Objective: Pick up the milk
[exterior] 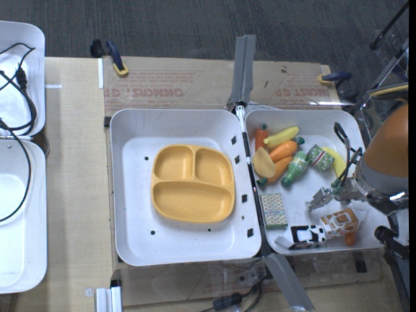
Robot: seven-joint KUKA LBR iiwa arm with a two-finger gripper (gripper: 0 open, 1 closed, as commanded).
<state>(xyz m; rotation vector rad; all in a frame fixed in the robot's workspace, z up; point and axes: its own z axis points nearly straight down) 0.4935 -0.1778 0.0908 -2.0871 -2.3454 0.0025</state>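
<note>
1. Edges and room: the arm (390, 155) is reaching in over the right edge of the right bin (305, 117). Its pincer (320, 200) is hanging low in the open white patch at the bin's centre-right, just above the milk carton.
2. Pincer state: the metal fingers (316, 201) are standing apart and released, with nothing lying between them.
3. Task item: the milk carton (307, 236), black-and-white cow patterned, is lying on its side at the right bin's near edge. Its long axis is running roughly left to right along that wall.
4. Neighbours: an orange carton (340, 222) is lying just beside the milk to its right; a speckled box (273, 210) is sitting to its upper left.
5. Right bin contents: a banana (282, 136), carrot (283, 150) and green bottle (294, 169) are crowding the far left part.
6. Left bin (123, 194): it is holding a yellow divided plate (192, 182), lying flat at its centre with bare floor all around.
</note>
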